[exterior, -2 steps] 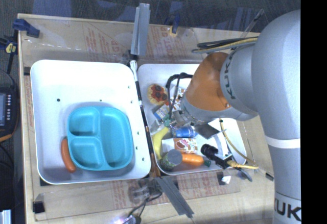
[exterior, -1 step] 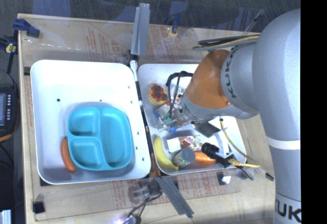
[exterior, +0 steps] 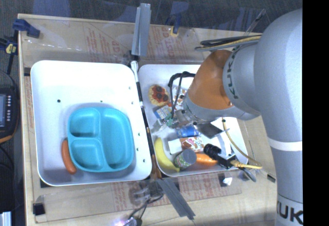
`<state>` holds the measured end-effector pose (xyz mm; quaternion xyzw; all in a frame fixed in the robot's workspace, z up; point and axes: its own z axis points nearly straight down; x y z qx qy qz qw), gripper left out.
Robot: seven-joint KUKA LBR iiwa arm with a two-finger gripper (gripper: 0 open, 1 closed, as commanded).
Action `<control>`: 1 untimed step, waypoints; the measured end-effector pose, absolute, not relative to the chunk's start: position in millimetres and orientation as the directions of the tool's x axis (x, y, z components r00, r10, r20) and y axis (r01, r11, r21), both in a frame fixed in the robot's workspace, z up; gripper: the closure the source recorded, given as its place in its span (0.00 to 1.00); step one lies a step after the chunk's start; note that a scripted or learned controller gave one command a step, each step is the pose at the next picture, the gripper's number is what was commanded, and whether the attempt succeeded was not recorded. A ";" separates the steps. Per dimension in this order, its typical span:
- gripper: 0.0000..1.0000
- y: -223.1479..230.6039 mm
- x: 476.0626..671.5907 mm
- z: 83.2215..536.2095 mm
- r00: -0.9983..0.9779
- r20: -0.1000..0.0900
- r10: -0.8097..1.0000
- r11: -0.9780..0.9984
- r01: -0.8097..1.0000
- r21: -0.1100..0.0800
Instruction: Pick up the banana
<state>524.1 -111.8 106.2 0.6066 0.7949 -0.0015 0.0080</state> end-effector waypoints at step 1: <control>0.00 -206.5 569.5 174.3 0.048 0.000 0.999 -0.048 0.999 -0.002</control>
